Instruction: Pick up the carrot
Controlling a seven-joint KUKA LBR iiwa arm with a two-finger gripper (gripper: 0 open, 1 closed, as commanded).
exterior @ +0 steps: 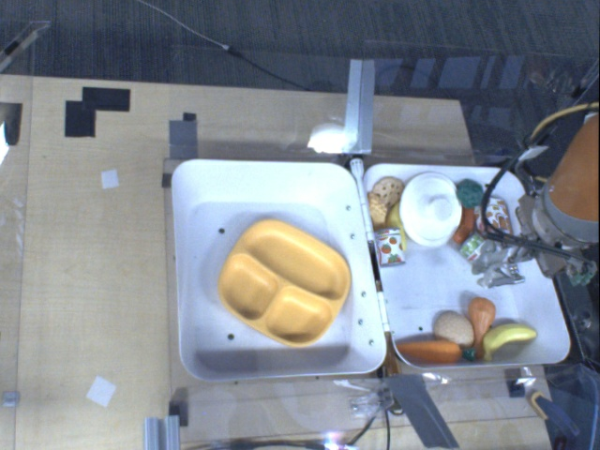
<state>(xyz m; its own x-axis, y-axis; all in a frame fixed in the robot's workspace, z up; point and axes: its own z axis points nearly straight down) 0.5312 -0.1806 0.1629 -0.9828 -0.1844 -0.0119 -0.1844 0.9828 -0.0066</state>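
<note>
Hand (499,272), grip state indiscernible, hovered low over the right bin's (422,284) floor, well short of the carrot (481,319) wedged upright at the near wall between potato (454,327) and banana (507,337).

No wording can be read anywhere. A small carton (390,247) in the right bin (525,303), near the divider, carries printed colour patches (too small to make out), and a packet (496,217) farther right shows red and white print, equally illegible. No numbers or signs are legible.
</note>
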